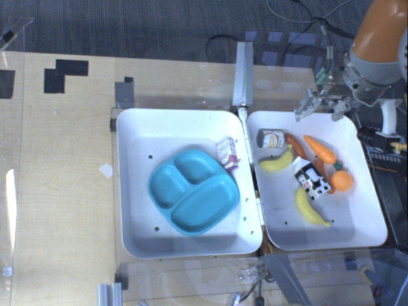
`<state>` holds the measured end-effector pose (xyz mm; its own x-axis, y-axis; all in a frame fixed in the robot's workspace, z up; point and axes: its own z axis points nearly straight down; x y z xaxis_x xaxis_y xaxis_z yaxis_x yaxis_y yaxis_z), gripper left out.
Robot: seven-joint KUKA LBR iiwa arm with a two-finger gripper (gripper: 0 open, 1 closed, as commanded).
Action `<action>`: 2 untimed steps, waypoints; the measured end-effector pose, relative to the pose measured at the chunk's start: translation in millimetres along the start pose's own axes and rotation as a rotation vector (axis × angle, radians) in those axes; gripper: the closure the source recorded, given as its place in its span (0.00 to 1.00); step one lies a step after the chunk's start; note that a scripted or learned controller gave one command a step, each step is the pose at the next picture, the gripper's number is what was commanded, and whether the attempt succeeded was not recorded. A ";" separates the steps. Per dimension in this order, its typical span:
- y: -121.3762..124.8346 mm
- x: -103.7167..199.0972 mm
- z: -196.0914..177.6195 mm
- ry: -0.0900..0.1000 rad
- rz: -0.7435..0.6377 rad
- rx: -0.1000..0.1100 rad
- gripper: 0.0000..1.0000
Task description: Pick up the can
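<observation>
Hovering over the far edge of the right shallow white bin [373,231], my end effector [322,107] carries nothing, so the picking is not yet started in any real sense. Its two thin metal fingers [306,109] stand apart, one pointing left and one to the right, with only air between them.

The small round metal can with a pale label [270,139] lies on its side in the far left corner of this same bin, close to the wall that divides the two bins. A yellow banana [277,163] rests just beside it on the near side, and a long orange carrot [294,146] is near its right side.

My end effector is near the can but not over it; it is to the right and further back. What is left, in my judgement, is everything: to move left above the can, to go down, to close on it, and to lift. The neighbours are tight, so the approach may be difficult.
</observation>
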<state>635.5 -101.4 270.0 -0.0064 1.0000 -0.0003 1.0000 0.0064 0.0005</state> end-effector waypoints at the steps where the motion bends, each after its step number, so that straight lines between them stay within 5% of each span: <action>1: 34.2 11.2 108.4 0.001 -0.091 0.001 0.00; 2: 42.2 7.2 144.2 -0.004 -0.118 -0.031 0.00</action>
<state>677.8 -93.9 125.8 -0.1242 0.9922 -0.0059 0.9918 0.1243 0.0313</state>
